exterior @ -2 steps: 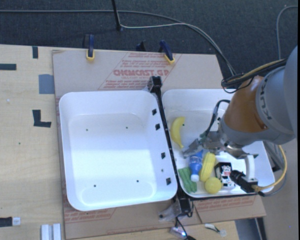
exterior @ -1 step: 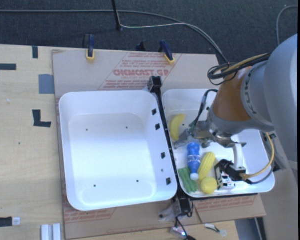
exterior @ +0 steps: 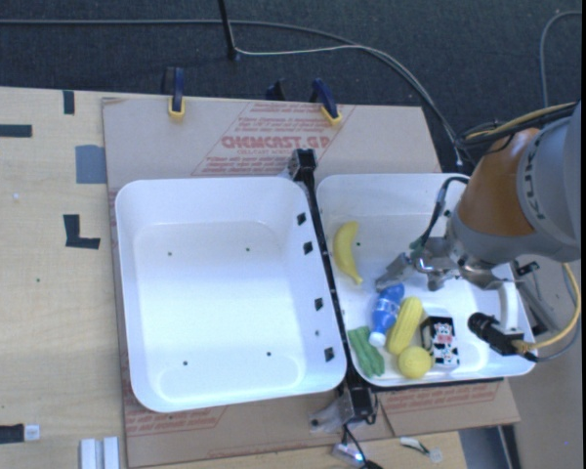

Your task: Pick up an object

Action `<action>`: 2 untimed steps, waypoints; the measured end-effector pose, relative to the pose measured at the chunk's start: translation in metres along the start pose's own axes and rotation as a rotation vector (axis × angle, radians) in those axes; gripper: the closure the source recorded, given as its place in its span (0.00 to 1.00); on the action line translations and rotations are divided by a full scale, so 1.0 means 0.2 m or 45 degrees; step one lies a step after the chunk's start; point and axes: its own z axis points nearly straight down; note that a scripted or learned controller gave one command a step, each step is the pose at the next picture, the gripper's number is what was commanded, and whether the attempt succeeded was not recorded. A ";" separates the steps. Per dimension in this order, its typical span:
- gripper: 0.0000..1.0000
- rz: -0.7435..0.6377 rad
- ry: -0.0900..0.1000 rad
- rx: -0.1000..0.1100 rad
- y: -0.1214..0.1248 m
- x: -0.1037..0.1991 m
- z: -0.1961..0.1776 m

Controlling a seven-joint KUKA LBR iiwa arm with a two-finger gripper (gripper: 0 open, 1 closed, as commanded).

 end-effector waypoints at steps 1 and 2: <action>0.00 -0.005 0.002 0.000 -0.11 0.02 -0.10; 0.00 -0.005 0.001 -0.004 -0.30 0.04 -0.14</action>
